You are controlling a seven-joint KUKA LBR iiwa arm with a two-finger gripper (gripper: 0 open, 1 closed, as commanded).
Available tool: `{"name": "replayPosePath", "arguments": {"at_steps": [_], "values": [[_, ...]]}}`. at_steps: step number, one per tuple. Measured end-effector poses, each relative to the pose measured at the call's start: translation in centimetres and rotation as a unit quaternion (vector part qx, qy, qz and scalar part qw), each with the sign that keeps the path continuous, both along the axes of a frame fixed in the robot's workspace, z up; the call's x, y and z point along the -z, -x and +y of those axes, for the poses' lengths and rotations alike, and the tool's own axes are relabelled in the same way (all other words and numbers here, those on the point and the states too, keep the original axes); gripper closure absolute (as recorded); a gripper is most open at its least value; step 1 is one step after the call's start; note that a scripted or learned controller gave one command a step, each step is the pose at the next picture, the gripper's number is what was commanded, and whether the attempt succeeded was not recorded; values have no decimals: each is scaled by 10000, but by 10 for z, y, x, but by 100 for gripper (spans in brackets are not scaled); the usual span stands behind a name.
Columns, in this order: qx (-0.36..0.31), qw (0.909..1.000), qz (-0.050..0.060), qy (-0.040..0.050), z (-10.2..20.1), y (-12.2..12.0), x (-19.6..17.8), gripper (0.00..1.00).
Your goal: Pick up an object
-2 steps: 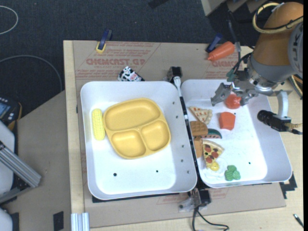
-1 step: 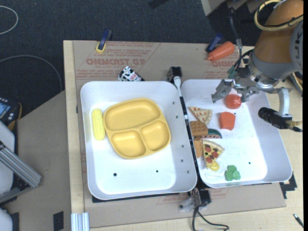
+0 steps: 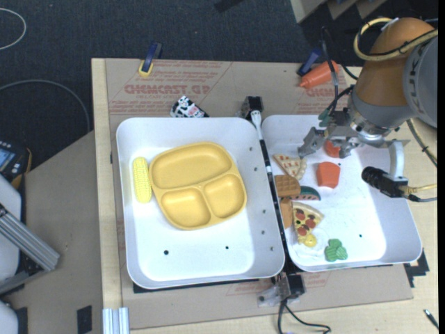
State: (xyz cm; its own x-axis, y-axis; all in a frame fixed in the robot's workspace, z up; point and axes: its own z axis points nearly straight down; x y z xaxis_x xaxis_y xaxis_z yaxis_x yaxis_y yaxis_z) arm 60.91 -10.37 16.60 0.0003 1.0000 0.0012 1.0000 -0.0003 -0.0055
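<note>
Two white bins (image 3: pixel 139 207) sat side by side on a bench. At twelve o'clock of the right bin, the gripper (image 3: pixel 332 139) hung with jaws apart, empty. Below it, at six o'clock, an orange block (image 3: pixel 328 174) looked light, stiff; its flat sides seemed best for a grip.

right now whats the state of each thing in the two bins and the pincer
plate: flat in left bin, compartments bare
corn: lying beside plate, left of it
waffle: flat by right bin's left wall
pizza: flat in right bin
broccoli: near right bin's front edge
red block: upright, apart from pincer
pincer: above right bin's back part
</note>
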Motion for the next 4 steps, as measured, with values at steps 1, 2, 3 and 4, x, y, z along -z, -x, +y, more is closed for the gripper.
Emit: {"name": "replayPosePath", "arguments": {"at_steps": [1, 2, 3, 4], "values": [[0, 10000, 3, -1, 3, 5, 44, 0], [-6, 10000, -82, 19, 2, 0, 73, 0], [-2, 9999, -157, 22, 2, -4, 59, 100], [-9, 10000, -55, 11, 9, -5, 14, 100]]}}
